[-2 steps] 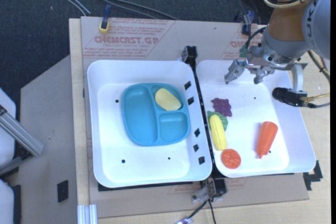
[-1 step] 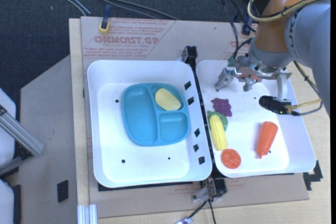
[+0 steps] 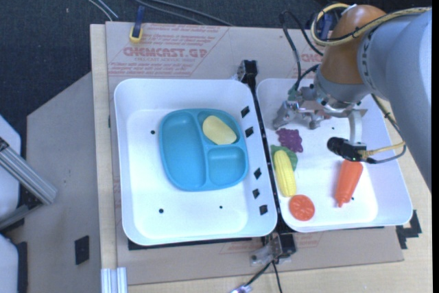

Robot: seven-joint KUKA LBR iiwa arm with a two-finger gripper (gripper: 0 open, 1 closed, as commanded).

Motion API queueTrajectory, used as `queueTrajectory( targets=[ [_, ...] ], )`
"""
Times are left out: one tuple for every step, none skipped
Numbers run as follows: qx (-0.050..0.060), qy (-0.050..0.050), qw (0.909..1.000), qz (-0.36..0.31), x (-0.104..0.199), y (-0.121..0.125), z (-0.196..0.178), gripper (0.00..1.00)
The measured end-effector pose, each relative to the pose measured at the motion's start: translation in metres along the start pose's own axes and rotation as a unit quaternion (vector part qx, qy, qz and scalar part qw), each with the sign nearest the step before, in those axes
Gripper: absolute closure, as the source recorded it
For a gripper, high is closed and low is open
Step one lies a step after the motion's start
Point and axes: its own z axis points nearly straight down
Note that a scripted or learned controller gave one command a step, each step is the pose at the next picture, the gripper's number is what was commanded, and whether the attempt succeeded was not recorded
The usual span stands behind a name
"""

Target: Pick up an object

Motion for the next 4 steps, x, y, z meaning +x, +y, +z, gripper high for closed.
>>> queueTrajectory(
  targets=[
    [-0.003, 0.0, 1.0, 0.0, 0.0, 0.001, -0.014, 1.0],
    [-0.006, -0.001, 1.0, -0.001, 0.001, 0.01, -0.062, 1.0],
    [-0.006, -0.001, 1.0, 0.0, -0.003, 0.018, -0.124, 1.0],
    [-0.006, -0.001, 1.0, 0.0, -0.003, 0.02, -0.171, 1.0]
  ],
)
